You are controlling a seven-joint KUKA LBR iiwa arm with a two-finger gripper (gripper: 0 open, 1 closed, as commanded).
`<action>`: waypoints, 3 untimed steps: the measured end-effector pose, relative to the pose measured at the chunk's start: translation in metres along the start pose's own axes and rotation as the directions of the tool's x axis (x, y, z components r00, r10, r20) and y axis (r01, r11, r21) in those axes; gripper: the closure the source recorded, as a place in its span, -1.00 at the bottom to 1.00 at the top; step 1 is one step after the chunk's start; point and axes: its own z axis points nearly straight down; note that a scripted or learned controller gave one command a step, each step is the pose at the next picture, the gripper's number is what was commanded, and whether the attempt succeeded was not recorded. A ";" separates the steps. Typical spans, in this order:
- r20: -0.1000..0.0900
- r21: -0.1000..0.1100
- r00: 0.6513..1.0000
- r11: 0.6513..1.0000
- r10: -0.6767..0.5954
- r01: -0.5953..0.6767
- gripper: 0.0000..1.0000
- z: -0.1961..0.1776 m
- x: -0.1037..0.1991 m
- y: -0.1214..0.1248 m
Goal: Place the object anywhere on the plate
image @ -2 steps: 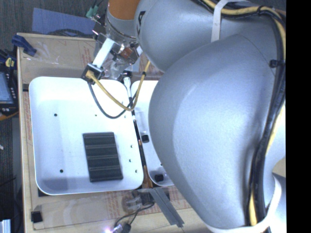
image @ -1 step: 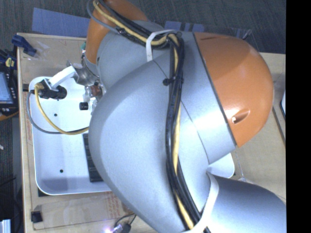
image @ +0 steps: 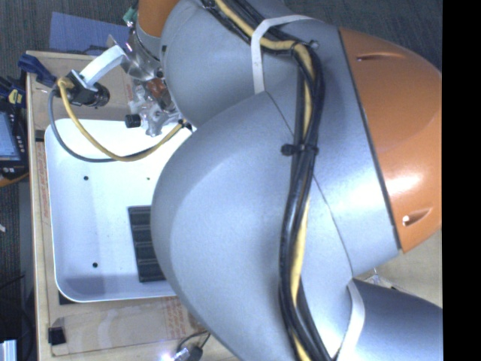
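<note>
The grey arm (image: 301,201) filled most of the camera view, its bulk sweeping from the five o'clock corner up toward eleven o'clock, with an orange section (image: 398,141) at three o'clock and another orange band (image: 158,2) near the top edge at about eleven o'clock. Just below that upper band sat the end effector (image: 154,111), a cluster of metal parts with a white piece jutting toward nine o'clock and a yellow cable (image: 90,145) looping down from it over the bin; at this angle I could not tell how it was set, or whether anything was pinched in it. Beneath it lay a white bin (image: 83,216) on the table (image: 113,326), and on the bin's floor, at about seven o'clock from the end effector, rested a dark ribbed rectangular object (image: 143,243), its long axis running roughly twelve to six and its right side hidden under the arm. Whether this dark thing was the task's object I could not say for certain, though it was the one loose item visible. The plate could not be made out, as the arm covered the rest of the bins. My judgement was that the coming move turned on that seven o'clock offset: the end effector stood near the bin's upper rim, well apart from the ribbed piece, and would have needed to travel down-view to meet it.
</note>
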 end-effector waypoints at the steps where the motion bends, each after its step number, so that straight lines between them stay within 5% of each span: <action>1: 0.000 0.003 0.967 0.967 -0.255 0.255 1.00 -0.097 0.006 -0.060; 2: 0.006 0.009 0.867 0.867 -0.498 0.498 1.00 -0.083 -0.076 -0.054; 3: 0.003 0.010 0.699 0.699 -0.715 0.715 1.00 -0.017 -0.177 -0.022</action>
